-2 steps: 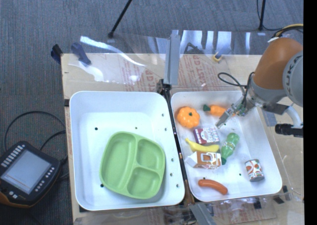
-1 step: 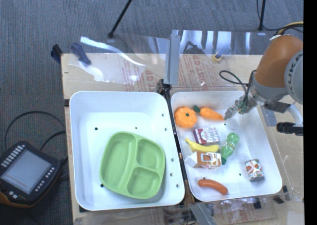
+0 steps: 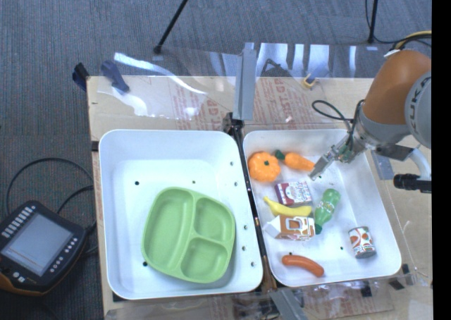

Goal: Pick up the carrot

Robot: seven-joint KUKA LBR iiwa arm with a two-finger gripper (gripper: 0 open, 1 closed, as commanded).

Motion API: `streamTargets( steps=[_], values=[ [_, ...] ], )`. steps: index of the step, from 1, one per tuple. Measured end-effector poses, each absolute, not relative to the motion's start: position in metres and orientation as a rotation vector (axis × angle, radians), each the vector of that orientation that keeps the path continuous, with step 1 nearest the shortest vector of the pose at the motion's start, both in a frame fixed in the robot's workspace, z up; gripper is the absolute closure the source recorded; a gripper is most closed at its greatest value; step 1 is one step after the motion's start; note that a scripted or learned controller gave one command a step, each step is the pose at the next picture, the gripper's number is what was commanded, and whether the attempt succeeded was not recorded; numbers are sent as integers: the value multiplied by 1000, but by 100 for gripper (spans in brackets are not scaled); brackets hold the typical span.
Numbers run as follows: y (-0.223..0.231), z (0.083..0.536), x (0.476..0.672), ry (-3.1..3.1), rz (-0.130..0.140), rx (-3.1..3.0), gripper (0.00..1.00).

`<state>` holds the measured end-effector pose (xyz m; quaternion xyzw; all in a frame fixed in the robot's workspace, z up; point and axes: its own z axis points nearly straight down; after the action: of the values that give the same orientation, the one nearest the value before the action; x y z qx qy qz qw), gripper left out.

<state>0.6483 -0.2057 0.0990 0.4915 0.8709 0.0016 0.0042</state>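
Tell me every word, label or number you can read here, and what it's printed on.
Grey arm: dark letters at the picture's edge, cut off, unreadable.
Cardboard under the bins: reddish printing, too blurred to read.
Small cartons and can: labels too small to read.
Handheld screen: nothing legible.

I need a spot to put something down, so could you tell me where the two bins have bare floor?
Left bin: bare floor rings the green tray, widest along its far and left sides. Right bin: crowded in its left half, from pumpkin and carrot down to sausage; a bare strip lies along its right wall above the can.
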Motion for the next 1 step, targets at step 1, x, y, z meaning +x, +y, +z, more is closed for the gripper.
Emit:
streamTargets(
  steps=[1],
  values=[
    [-165,85,644,2402,-3,2035,0]
  ],
)
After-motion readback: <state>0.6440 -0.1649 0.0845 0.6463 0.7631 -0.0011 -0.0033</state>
